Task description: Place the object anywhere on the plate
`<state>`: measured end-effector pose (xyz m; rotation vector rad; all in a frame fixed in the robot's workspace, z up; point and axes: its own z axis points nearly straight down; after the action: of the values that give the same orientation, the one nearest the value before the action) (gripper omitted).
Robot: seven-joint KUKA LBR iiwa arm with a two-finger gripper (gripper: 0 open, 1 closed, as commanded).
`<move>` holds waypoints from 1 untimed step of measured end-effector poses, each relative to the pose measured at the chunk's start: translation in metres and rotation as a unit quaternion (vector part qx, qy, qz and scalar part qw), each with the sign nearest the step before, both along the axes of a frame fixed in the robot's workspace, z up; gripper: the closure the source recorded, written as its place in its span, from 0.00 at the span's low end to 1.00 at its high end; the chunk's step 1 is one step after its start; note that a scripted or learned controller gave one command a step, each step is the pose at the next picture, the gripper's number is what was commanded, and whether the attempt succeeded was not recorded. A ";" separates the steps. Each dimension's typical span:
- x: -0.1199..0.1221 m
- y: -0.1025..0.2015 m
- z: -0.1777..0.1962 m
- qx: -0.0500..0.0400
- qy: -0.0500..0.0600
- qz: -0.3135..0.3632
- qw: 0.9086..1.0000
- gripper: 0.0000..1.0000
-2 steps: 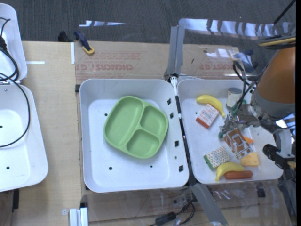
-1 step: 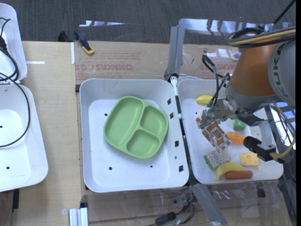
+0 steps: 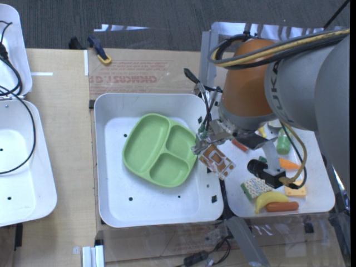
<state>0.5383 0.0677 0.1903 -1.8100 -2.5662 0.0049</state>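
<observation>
- Carrying looked like the step in hand: the gripper (image 3: pixel 204 139) hung just right of centre in the frame, over the seam where the two white bins met, with a small patterned tile (image 3: pixel 216 161) directly beneath it.
- The tile, brown and white with a lattice print, sat tilted at the right edge of the left bin (image 3: pixel 105 149), touching or just beside the right rim of the green plate (image 3: pixel 158 149). Whether it was pinched between the fingers or merely lay below them could not be told from this slant, and so the gripper's state could not be told either.
- The plate, green with three compartments, lay in the middle of the left bin, its compartments bare.
- In the right bin (image 3: pixel 317 202), at the lower right of the frame, lay a banana (image 3: pixel 267 198), an orange carrot-like piece (image 3: pixel 289 163), a red sausage-like toy (image 3: pixel 281 207) and a dotted block (image 3: pixel 255 187).
- The next move, by my reading, called for a short shift toward the left of the frame, so that the tile would be over a compartment, not the rim, before letting go. A release from here risked the tile sliding off the plate's edge into the bin.
</observation>
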 end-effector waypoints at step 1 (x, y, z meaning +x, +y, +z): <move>0.000 0.000 0.000 0.000 0.000 0.000 1.000 0.00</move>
<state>0.5384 0.0674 0.1905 -1.8110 -2.5659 0.0047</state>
